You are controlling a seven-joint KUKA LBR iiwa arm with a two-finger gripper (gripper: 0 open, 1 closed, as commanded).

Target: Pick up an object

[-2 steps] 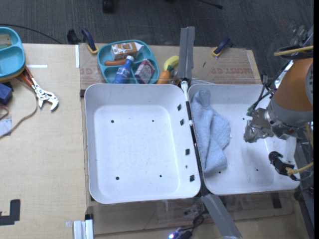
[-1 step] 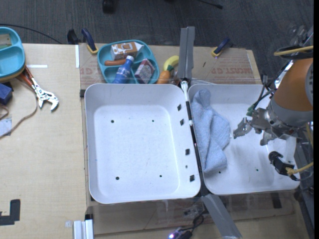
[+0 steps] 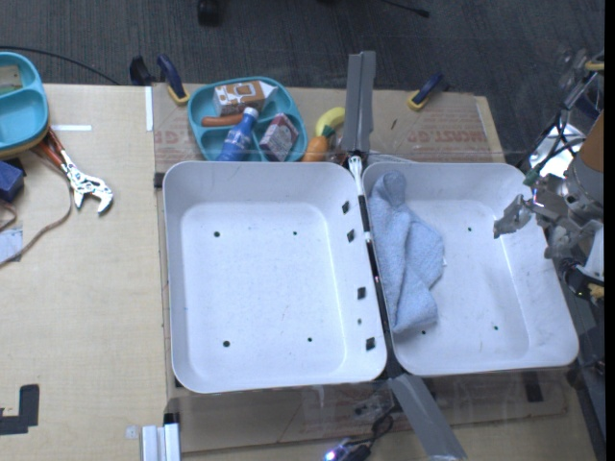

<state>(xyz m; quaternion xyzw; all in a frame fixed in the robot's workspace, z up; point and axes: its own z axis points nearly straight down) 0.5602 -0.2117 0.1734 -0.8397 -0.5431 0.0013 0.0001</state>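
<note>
Grey metal is what we meet first: the two-finger gripper (image 3: 511, 216) hangs over the right edge of the right-hand shallow white plastic bin (image 3: 500, 344), and we cannot tell how its jaws stand, since the tip is small and partly lost against the wrist hardware. Nothing shows between them, so we judge it is carrying nothing. It sits high and to the side, well apart from any target, which reads to us as a staging pose ahead of a descent.

Moving outward, the one thing in that bin is a crumpled pale blue cloth towel (image 3: 405, 257), slumped against the bin's left wall, just beside the divider. That placement matters (a wall close by leaves little room for a finger on that side), so we would aim for the raised folds nearer the bin's middle.

The left-hand shallow white plastic bin (image 3: 192, 353) lies beyond the divider. Further off on the bench sit a teal compartment tray of toy food (image 3: 202, 113) and a silver adjustable wrench (image 3: 88, 188), both outside the bins, probably out of play.
</note>
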